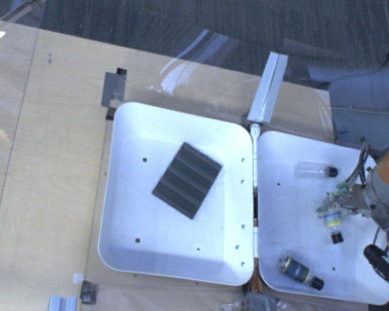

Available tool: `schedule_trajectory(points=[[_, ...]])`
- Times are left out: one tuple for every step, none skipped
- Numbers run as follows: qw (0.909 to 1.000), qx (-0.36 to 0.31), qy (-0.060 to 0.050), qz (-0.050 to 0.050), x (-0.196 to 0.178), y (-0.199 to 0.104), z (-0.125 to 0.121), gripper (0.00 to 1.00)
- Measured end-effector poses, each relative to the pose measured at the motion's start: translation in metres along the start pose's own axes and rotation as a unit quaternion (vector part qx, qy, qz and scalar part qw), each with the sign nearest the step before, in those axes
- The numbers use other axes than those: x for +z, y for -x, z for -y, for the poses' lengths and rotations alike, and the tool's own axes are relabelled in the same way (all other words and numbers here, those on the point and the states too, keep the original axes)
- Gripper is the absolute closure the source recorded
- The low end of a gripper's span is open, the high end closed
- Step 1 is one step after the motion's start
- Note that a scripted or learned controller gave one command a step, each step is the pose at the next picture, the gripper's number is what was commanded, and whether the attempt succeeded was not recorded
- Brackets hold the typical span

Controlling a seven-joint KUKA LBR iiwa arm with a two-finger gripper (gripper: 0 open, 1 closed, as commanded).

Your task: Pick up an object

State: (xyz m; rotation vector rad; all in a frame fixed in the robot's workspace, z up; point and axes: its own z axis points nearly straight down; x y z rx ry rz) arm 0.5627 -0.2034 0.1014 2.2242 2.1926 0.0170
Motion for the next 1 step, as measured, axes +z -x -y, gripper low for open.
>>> schedule_trajectory(points=[[0.9999, 0.013, -0.007, -0.002, -0.1104, -0.0492, -0.0263, 1.0]])
